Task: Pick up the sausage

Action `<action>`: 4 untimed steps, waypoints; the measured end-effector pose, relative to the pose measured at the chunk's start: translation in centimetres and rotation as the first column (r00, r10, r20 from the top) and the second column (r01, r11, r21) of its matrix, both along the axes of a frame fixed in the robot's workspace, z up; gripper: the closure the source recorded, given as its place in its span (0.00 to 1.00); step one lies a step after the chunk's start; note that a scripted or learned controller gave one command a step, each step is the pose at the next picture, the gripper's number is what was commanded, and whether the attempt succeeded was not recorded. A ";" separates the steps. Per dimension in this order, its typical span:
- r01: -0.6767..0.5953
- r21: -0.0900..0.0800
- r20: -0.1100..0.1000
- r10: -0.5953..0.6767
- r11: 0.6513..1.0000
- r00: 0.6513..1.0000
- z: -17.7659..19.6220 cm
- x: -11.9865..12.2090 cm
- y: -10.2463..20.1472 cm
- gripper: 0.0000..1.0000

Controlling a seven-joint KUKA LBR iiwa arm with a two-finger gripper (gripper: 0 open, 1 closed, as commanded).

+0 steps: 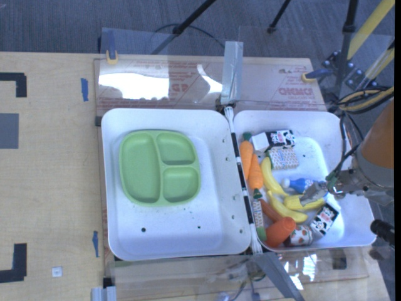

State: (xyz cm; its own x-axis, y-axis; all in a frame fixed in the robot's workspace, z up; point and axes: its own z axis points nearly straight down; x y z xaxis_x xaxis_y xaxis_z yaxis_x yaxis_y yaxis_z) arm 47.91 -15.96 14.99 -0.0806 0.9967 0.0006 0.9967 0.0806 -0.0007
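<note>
Reaching in from the right edge of the frame, the arm (grey, with an orange band above the wrist) stands over the right bin, which sits on the surface beside the left bin. The left bin carries a green divided plate and nothing relevant to the task.

The right bin holds a crowded heap. Along its left wall lies an orange carrot, long axis running top to bottom in the frame. Beside it lie two yellow bananas, curving down toward the lower right.

The sausage, judged to be the reddish-brown piece at lower centre of the heap, lies left of and slightly below the tool. Its long axis appears to run from upper left to lower right, partly covered by the bananas and ending near an orange-red rounded item.

The tool sits low over the bananas at the right of the heap; whether it is apart or together cannot be told at this resolution. No item is seen clamped in it.

Judgement: the coming move needs a shift toward frame left and slightly down, with the grip set across the sausage's diagonal axis.
</note>
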 end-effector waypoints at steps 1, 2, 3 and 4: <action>-0.210 -0.003 0.005 0.210 0.978 0.978 0.4 7.9 2.0 0.00; -0.474 -0.004 0.006 0.474 0.880 0.880 -0.7 12.1 5.3 0.00; -0.457 -0.004 0.006 0.457 0.889 0.889 3.6 12.8 10.4 0.00; -0.699 -0.002 0.003 0.699 0.715 0.715 3.6 12.7 11.8 0.00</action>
State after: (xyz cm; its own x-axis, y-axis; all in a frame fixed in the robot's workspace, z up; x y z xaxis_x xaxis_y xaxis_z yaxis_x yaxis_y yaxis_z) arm 60.62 -4.16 18.57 -0.7544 0.6565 -0.0016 0.6565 0.7544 0.0019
